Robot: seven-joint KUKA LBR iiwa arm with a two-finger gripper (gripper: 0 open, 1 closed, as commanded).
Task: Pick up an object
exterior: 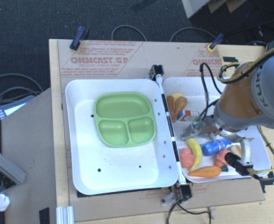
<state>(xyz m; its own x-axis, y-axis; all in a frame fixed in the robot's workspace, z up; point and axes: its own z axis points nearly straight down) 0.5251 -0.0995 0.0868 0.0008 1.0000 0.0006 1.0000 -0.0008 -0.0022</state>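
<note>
The right bin holds several toy foods. A hot-dog-like bun lies at its far left, and a yellow banana lies nearer the front. Beside the banana are a pink-red piece, a blue bottle, an orange carrot and a small red-orange piece. My gripper is low in the middle of this bin, just above the banana and left of the blue bottle. The arm's body hides the bin's right half.
The left bin bears a green divided plate in its far half. A black rail runs between the two bins. Cables loop over the right bin's far side. Blue clamps sit on the board behind.
</note>
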